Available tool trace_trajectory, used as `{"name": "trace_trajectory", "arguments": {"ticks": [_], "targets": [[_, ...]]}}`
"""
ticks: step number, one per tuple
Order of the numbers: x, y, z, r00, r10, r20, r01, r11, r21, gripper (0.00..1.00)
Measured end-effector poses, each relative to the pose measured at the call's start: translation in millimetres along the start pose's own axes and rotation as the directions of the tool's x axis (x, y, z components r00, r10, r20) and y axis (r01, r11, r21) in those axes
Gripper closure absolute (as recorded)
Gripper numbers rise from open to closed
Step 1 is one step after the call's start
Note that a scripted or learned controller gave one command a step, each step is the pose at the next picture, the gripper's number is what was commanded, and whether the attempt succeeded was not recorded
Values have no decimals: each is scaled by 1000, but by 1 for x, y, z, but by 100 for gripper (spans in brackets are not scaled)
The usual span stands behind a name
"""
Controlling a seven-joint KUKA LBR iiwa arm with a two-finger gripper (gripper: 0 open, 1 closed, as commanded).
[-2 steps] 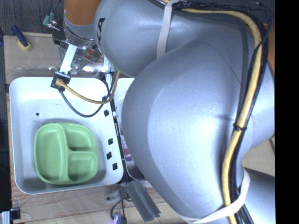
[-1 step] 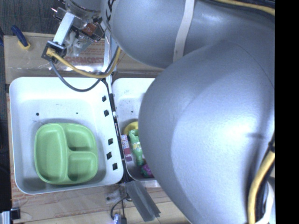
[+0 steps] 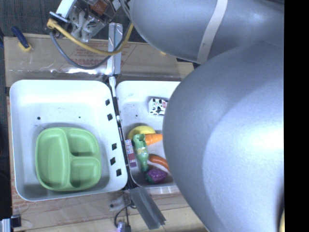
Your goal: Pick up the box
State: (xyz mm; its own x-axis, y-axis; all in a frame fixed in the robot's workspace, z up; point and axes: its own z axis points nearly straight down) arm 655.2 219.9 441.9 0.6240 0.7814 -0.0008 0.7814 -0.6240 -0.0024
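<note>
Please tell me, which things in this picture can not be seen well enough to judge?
- Right bin: much of it lies behind the grey arm in the camera view.
- Black-and-white box: its right end goes behind the arm; print too small to read.
- Toy food pile: the arm cuts off its right side.

Faint red print on the flat brown cardboard sheet (image 3: 91, 57) behind the bins, too blurred to read; nothing else legible.

camera view: fixed overhead | slanted down on both bins (image 3: 19, 129) | arm (image 3: 231, 129) close
</note>
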Motion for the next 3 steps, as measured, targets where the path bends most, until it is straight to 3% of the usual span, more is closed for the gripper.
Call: {"name": "trace_trajectory", "arguments": {"ticks": [1,2,3], "targets": [[-5,-3,1,997,71,6,-71,998,2,100],[-57,-65,0,999,-39,2,39,999,2,100],[-16,-17,57,987,163,3,-163,987,-1,100]]}}
